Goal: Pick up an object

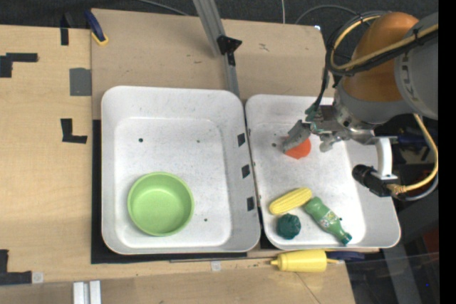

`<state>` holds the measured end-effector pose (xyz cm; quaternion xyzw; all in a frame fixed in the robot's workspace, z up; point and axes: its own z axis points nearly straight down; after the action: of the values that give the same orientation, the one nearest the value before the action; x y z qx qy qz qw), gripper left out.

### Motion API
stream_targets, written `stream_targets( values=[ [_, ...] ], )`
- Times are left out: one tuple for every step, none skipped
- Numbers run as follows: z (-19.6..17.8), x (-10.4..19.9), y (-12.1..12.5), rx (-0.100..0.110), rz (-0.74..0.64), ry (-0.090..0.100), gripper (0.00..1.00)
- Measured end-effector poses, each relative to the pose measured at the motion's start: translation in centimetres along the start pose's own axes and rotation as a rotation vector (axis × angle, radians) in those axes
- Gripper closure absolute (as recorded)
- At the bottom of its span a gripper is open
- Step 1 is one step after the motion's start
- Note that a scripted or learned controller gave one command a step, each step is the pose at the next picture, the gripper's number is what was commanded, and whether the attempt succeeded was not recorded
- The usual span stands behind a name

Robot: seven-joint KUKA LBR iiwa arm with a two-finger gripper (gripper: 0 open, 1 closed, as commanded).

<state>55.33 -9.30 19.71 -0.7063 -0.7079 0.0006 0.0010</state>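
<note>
Hovering over the right bin (370,224), my claw (311,137) stands spread and holds nothing. Its left finger comes down just beside the small orange object (299,148), which lies at about 11 o'clock in this bin. I judge the object light and smooth, maybe a little slippery, so I should take it across its middle. At 6 o'clock lie the yellow corn (290,200), a green bottle (328,220) and a dark green lump (288,226).
</note>
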Motion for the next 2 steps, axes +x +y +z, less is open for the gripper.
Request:
stream_targets(
  values=[
    [0.0, 0.0, 0.0, 0.0, 0.0, 0.0, 0.0],
    [5.3, -0.3, -1.1, 0.006, 0.002, -0.001, 0.0]
  ],
)
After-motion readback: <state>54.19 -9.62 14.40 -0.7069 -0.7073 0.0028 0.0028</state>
